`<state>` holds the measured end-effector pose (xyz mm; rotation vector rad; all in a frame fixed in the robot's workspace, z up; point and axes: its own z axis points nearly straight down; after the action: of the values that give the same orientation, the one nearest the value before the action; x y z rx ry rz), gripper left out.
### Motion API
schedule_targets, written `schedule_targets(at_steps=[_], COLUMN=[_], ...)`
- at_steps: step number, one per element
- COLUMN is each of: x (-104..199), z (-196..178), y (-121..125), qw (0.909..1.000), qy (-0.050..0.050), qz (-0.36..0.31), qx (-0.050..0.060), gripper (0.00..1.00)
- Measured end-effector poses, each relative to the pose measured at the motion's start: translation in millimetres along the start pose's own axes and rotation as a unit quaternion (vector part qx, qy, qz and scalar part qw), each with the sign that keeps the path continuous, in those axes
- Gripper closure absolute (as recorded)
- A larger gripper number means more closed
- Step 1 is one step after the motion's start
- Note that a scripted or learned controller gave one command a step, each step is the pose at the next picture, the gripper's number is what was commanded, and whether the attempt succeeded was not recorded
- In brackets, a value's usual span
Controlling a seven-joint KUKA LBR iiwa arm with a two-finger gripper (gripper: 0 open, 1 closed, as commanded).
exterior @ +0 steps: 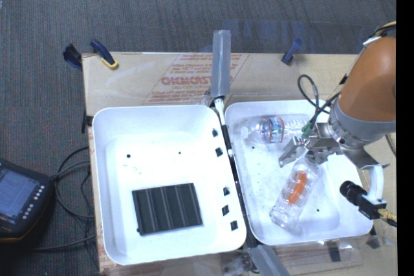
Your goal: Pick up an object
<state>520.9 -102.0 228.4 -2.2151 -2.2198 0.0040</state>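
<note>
Two clear plastic bottles lie in the right bin (259,233). One with an orange label (294,196) lies slantwise near the bin's middle. A smaller one with a blue and red label (272,128) rests near the far wall. My gripper (305,155) hangs over the upper end of the orange-label bottle, fingers spread open, one finger (289,155) pointing down-left. Nothing sits between the fingers. A dark ribbed rectangular pad (167,207) lies flat in the left bin (110,139).
The arm's grey and orange wrist (369,94) reaches in from the right over the right bin's rim. A black cylinder (357,196) sticks out at that bin's right edge. A grey divider post (220,71) stands between the bins at the back.
</note>
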Motion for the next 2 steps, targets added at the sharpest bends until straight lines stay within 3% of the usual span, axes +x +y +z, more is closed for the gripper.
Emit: schedule_targets(at_steps=[1, 2], x=[-37.4, -56.4], z=[75.5, 112.4], y=[7.7, -1.1], qw=[0.9999, 0.9999], qy=[-0.001, 0.000], qz=[-0.013, -0.013], qx=[-0.003, -0.001], gripper=[0.00, 0.00])
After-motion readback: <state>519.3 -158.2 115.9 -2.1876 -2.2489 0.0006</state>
